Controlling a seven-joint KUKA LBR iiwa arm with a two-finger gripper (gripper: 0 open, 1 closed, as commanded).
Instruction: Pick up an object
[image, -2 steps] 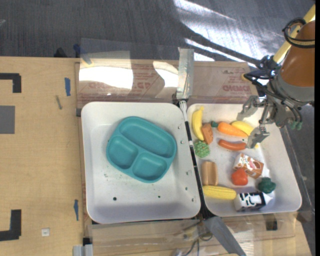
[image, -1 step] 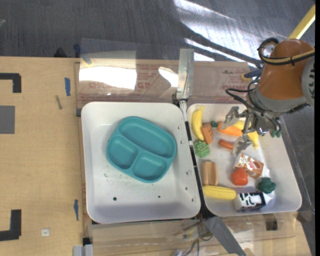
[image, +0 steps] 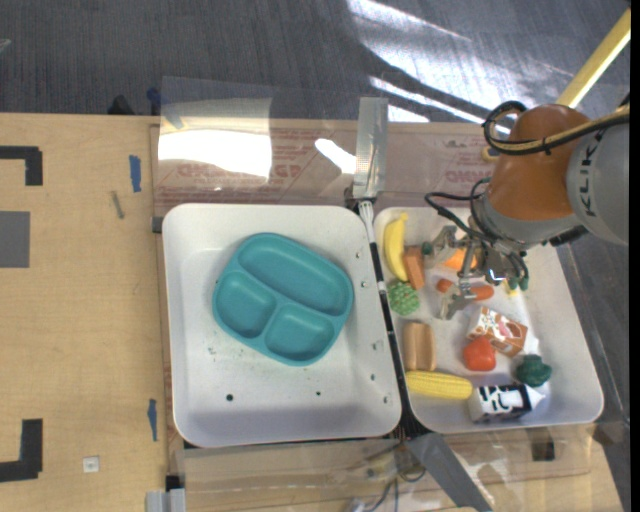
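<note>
My gripper (image: 468, 272) is low in the right bin (image: 585, 385), near its back, under the orange wrist band. It hangs over small orange and red toy pieces (image: 478, 292), which it partly hides. To its left lie a yellow banana (image: 396, 245), an orange carrot (image: 414, 270) and a light green broccoli (image: 404, 298). Nearer the front are a bread roll (image: 418, 346), a corn cob (image: 438, 384), a red tomato (image: 479, 354), a red and white slice (image: 499, 330), a dark green vegetable (image: 534, 371) and a black and white can (image: 505, 400).
A teal divided plate (image: 284, 297) lies in the left bin (image: 190, 400). A clear plastic sheet (image: 215, 135) stands behind the bins. The arm comes in from the upper right over the right bin's back corner.
</note>
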